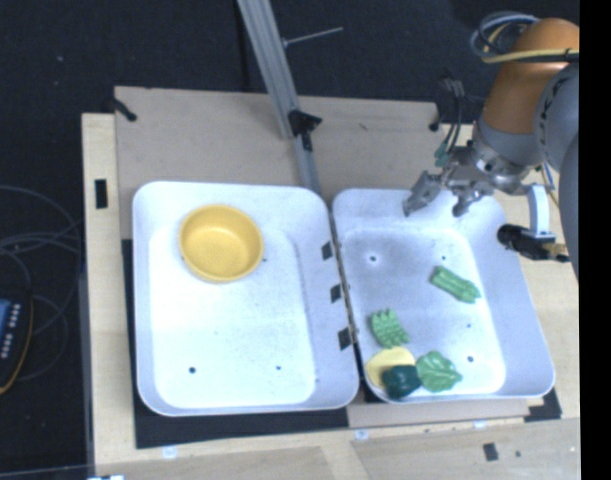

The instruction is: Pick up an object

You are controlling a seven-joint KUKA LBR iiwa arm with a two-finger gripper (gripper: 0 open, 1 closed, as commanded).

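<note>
Hand (441, 197) was spread, holding nothing, over the far edge of the right bin (515, 298). I picked the green block (454, 285) mid-bin, apart from the rest: looked light, stiff, maybe ridged. I'd pinch across its short sides.

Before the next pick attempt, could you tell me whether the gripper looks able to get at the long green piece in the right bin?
Probably yes. The gripper hangs over the right bin's far end, and the green piece lies alone on bare floor, apart from the cluster at the near edge.
</note>
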